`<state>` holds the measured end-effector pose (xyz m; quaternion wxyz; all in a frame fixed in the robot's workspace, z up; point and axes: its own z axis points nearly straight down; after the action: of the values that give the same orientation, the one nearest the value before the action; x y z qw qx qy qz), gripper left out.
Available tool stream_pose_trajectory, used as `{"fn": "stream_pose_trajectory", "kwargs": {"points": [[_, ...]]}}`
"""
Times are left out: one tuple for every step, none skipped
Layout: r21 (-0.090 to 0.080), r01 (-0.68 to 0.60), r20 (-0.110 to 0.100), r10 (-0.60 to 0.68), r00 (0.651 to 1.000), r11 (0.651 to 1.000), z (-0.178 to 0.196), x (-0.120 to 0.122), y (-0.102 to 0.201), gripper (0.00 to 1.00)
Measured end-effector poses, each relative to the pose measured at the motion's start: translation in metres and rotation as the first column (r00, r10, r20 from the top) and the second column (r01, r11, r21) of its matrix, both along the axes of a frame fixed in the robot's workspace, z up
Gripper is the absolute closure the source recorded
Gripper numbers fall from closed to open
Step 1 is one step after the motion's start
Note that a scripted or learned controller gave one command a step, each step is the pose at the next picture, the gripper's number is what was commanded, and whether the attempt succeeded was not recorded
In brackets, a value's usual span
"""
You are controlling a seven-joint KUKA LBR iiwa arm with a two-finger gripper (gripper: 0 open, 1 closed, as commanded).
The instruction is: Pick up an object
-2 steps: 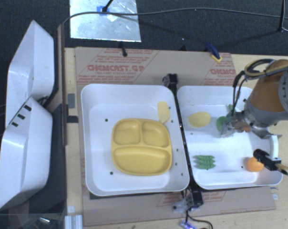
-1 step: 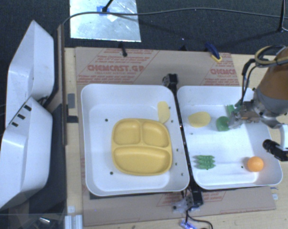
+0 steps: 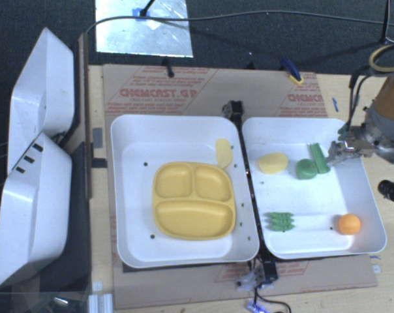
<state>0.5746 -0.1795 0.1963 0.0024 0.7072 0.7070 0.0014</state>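
Right bin (image 3: 363,194) – shallow white tray, glossy, rounded corners. Contents: pale yellow rounded lump (image 3: 273,163) at far left; green piece with a round end and a flat bar (image 3: 311,162) just right of it; green ridged piece (image 3: 280,222) at near left; small orange ball (image 3: 348,224) at near right, well apart from the rest

Gripper (image 3: 338,150) – at the bin's far right edge, metal tip just beside the green bar; jaw state cannot be told

Left bin (image 3: 128,194) – same make, holding a yellow three-compartment plate (image 3: 194,199), matte, with a pale yellow flat piece (image 3: 224,152) at its far right corner

Both bins rest on printed cardboard (image 3: 158,93)
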Motion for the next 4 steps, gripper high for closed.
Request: {"fn": "stream_pose_trajectory", "kwargs": {"points": [[0.001,-0.001,-0.002,0.001,1.000,1.000,0.035,0.001,0.000,1.00],[0.003,-0.006,-0.004,0.006,1.000,1.000,0.039,0.007,0.062,1.00],[0.003,-0.005,-0.005,0.005,1.000,1.000,0.028,0.013,0.117,1.00],[0.003,-0.006,-0.005,0.006,1.000,1.000,0.025,0.022,0.177,1.00]]}}
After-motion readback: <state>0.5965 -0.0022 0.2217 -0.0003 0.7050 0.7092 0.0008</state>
